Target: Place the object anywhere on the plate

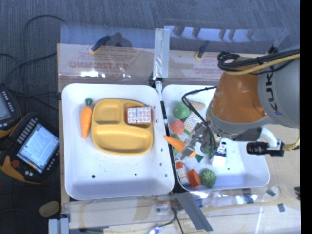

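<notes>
A yellow plate (pixel 120 141) with three compartments lies in the left bin (pixel 78 179). A red and white patterned box (pixel 138 115) sits in the plate's upper right compartment. An orange toy carrot (pixel 86 120) with a green top lies on the bin floor just left of the plate. My gripper (pixel 192 145) is low in the right bin (pixel 248 177), near its left wall, right at a second orange carrot (pixel 174 142) that lies at a slant. The wrist hides the rest of that carrot.
Around the gripper the right bin holds a green toy (pixel 181 110), a pink one (pixel 176 127), a red bottle (pixel 189 176), a green broccoli (pixel 208 177) and a white card (pixel 221 151). The divider wall (pixel 165 130) separates the bins. The arm body covers the right bin's upper part.
</notes>
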### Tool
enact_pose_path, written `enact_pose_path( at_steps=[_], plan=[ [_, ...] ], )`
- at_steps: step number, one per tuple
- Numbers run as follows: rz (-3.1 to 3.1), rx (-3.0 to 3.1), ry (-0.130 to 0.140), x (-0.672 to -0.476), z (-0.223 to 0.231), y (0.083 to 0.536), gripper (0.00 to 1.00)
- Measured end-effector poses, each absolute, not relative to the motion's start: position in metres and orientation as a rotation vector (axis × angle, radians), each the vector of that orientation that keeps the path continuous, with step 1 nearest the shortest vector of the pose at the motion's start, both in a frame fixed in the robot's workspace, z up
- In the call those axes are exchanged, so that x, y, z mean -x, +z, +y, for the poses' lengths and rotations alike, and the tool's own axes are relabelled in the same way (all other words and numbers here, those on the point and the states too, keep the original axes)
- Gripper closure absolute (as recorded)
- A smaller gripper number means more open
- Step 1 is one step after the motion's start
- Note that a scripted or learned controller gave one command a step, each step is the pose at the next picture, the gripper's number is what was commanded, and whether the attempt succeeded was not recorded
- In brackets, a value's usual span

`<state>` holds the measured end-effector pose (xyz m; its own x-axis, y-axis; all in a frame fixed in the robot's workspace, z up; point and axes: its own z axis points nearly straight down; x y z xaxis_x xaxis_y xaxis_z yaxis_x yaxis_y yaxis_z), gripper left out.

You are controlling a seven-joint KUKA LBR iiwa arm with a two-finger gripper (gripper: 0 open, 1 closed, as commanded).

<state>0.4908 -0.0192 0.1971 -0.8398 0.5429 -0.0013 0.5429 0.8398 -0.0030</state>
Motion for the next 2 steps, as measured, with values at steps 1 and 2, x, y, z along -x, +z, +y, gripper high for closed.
enact_pose_path(
  at_steps=[1, 2],
  plan=[
    [3.032, -0.826, -0.002, -0.56, 0.03, 0.183, 1.0],
    [3.063, -0.689, -0.005, -0.617, 0.06, 0.184, 1.0]
  ],
)
